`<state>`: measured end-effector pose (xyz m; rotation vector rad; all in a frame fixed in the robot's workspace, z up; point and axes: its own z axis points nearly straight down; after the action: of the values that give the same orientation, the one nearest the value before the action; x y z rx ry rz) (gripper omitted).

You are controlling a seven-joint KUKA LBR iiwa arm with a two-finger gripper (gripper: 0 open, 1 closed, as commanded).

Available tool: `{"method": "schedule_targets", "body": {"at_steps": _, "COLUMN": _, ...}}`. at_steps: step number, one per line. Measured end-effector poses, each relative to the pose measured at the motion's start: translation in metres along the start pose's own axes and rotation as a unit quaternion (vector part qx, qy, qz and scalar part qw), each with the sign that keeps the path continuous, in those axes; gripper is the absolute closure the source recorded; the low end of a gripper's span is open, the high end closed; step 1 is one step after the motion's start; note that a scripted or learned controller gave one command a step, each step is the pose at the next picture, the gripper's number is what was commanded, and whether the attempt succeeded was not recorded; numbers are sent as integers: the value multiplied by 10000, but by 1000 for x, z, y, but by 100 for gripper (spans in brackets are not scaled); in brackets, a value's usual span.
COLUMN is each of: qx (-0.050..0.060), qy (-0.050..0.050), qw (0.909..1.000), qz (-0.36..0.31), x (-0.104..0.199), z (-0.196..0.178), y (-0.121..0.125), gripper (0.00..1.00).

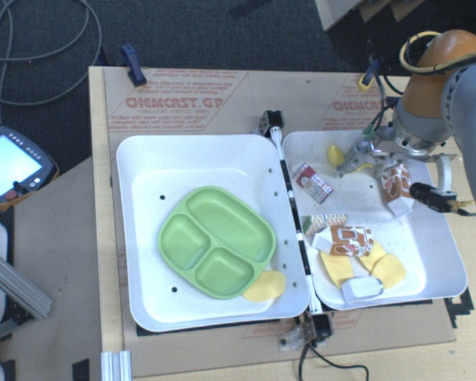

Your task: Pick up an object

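2 white bins are seen side by side; a green tray (216, 241) and a yellow piece (264, 286) lie in the left bin (135, 213). Small packets, among them a red packet (312, 182) and a yellow lump (335, 155), are scattered in the right bin (444, 252). The gripper (363, 155) is placed low at that bin's far end, just beside the yellow lump. The step is judged to be the approach: nothing is seen held. A descent and closing on 1 item is called for next.
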<state>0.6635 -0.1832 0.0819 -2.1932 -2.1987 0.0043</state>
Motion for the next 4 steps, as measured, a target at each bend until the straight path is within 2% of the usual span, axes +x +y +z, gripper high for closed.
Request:
{"method": "schedule_targets", "body": {"at_steps": 1, "qx": -83, "qy": 20, "qw": 10000, "qz": -31, "x": -9, "z": -2, "y": -14, "gripper": 0}}
{"method": "schedule_targets", "body": {"at_steps": 2, "qx": -47, "qy": 48, "qw": 10000, "qz": -32, "x": -10, "z": 0, "y": -11, "gripper": 0}}
{"method": "schedule_targets", "body": {"at_steps": 4, "qx": -77, "qy": 48, "qw": 10000, "qz": -40, "x": -12, "z": -3, "y": -16, "gripper": 0}}
